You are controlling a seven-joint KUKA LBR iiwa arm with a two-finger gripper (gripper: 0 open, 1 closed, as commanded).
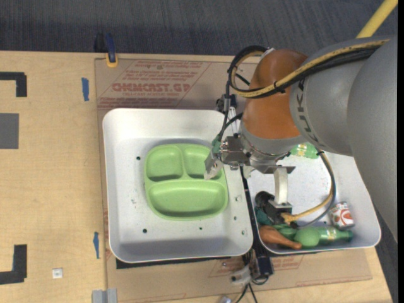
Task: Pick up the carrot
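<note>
Grey arm (353,93) looms closest to the lens, coming in from the right, orange band (271,96) just above the wrist.

Gripper (216,161) hangs over the right edge of the green divided plate (183,185) in the left bin (115,169), close to the wall the two bins share. Open or closed: cannot tell from this angle. Nothing visible in its grasp.

Carrot (278,237) lies in the right bin (374,229), down in the near left corner, roughly flat, close against the bin wall. A green item (314,236) sits just beside it, apparently touching at the carrot's right end. A red-and-white item (343,216) lies further right, apart from it.

Judgement: pick not yet begun; the gripper is in the wrong bin, well apart from the target.

Risks as I read them:
- Corner placement. A straight descent may strike the bin wall or the shared rim before the carrot is reached.
- Crowding. The gripper could take the green item instead, or both, and the carrot would slip out on the lift.
- Tapered, smooth shape lying low: a grip near the thin end would likely squirt it free.
- Crossing the divider too low could clip the rims.
</note>
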